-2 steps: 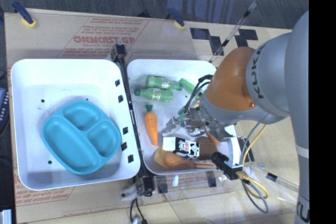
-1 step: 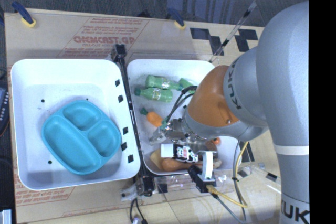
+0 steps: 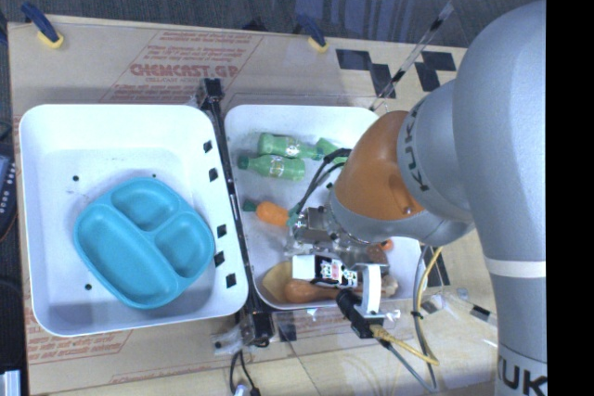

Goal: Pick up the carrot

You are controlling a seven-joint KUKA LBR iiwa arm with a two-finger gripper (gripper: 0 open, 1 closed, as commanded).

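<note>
1. We judge the carrot (image 3: 272, 214) to be light, stiff and smooth, so a grasp across its thick orange middle should suit best.
2. It lies in the bin (image 3: 306, 118) nearer the arm, just beside the gripper (image 3: 314, 241), toward the divider.
3. We cannot tell how open the gripper is or whether it holds anything.

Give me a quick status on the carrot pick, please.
Gripper over right bin, close beside carrot. Carrot lying on bin floor, uncovered. Green bottles just beyond it; nothing on top.
</note>
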